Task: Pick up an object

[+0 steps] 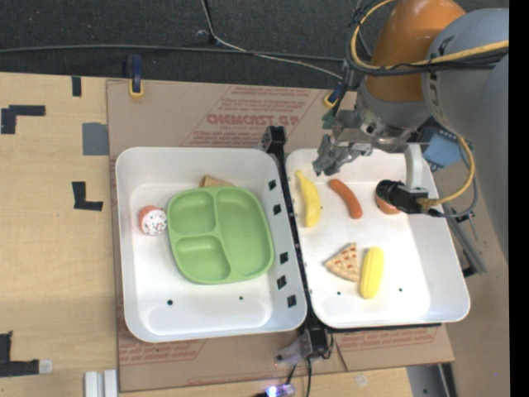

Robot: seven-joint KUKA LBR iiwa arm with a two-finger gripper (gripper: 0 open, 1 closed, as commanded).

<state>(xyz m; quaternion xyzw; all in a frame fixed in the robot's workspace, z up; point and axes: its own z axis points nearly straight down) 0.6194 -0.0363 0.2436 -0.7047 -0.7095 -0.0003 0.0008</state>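
Observation:
In the right bin (pixel 430 296) lie a yellow banana (pixel 308 198), a red-orange sausage (pixel 345 198), a pizza slice (pixel 343 262) and a yellow corn cob (pixel 371 272). An orange-red piece (pixel 387 204) sits at the bin's right side, partly hidden by a black part of the arm. My gripper (pixel 328 160) hangs over the bin's back left corner, just above and behind the banana and the sausage. Nothing shows between its fingers.
The left bin (pixel 136 304) holds a green divided plate (pixel 220 234), a tan piece (pixel 216 182) peeking out behind it, and a small white and red ball (pixel 153 220). A black divider (pixel 285 222) runs between the bins. Cables (pixel 450 190) loop off the arm at right.

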